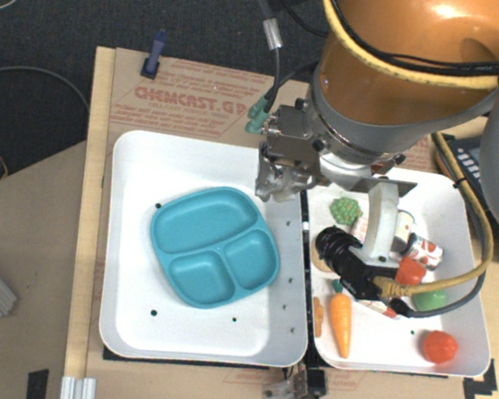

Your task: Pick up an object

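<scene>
- The grey arm with the orange band (419,61) fills the upper right of the camera view and hangs over the far end of the two bins.
- A brown printed board (199,103) lies under both bins and extends past the gripper on its far side.
- The shallow white left bin (141,178) spreads out to the near left of the gripper (277,181). The shallow white right bin (386,344) lies to its right.
- The gripper sits low at the far right corner of the left bin, just beside the divide between the bins. I cannot tell how far open it is, and I see nothing held in it.
- A teal plastic plate with three compartments (215,246) lies flat in the left bin. Its far rim is just near-left of the gripper, and I cannot tell whether they touch.
- An orange carrot (340,321) lies in the right bin, well to the near right of the gripper, its tip pointing toward the bin's near rim.
- A round red tomato (438,346) rests further right, near the right bin's near corner, the item farthest from the gripper.
- A small green broccoli-like piece (347,209) lies in the right bin, just right of the gripper.
</scene>
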### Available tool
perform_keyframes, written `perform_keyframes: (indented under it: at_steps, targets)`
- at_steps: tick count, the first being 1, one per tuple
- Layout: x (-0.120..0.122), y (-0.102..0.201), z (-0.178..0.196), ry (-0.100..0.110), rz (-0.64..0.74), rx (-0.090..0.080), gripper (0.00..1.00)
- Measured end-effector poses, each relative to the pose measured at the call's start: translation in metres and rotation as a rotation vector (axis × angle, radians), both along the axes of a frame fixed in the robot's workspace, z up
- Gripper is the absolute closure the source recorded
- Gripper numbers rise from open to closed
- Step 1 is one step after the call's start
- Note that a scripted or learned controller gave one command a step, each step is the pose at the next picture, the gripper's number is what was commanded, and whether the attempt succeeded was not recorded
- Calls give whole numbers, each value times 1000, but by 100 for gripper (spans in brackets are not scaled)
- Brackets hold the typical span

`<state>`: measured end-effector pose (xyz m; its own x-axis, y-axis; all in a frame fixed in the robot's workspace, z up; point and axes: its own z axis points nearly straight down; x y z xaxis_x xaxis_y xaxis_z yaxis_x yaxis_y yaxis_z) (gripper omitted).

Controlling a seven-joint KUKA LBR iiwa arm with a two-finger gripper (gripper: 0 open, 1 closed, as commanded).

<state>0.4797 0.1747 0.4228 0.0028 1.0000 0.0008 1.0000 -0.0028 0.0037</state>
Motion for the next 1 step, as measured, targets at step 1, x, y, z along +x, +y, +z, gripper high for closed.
perform_keyframes:
  at_steps: [1]
  targets:
    - [0, -108, 44, -4, -9, -2, 100]
